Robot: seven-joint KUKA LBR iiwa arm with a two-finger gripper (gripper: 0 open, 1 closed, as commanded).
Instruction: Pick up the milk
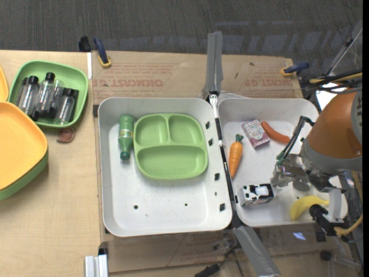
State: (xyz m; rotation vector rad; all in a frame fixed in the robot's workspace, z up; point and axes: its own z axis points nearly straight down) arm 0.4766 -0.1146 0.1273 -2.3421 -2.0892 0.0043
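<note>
**Milk carton lies in the right bin, arm just beside it**

From my station I see the milk (256,194), a small black-and-white cow-patterned carton, lying on its side near the front edge of the right bin (253,212). The gripper (286,175) hangs just to the carton's right, low over the bin floor; I cannot tell from this angle how it is set, and nothing shows in its grasp. The arm (337,134), grey with its orange band, reaches in from the right.

Sharing that bin are a carrot (235,154) lying near the left wall, a pink box (255,133) and a red-orange sausage (275,133) toward the back, and a banana (305,205) at the front right.

The left bin (115,206) holds a green divided plate (170,145) with a green bottle (125,135) just beside its left edge.

On the desk (52,224) farther left sit a green tray of small dark bottles (49,94) and a stack of orange plates (20,149).
</note>
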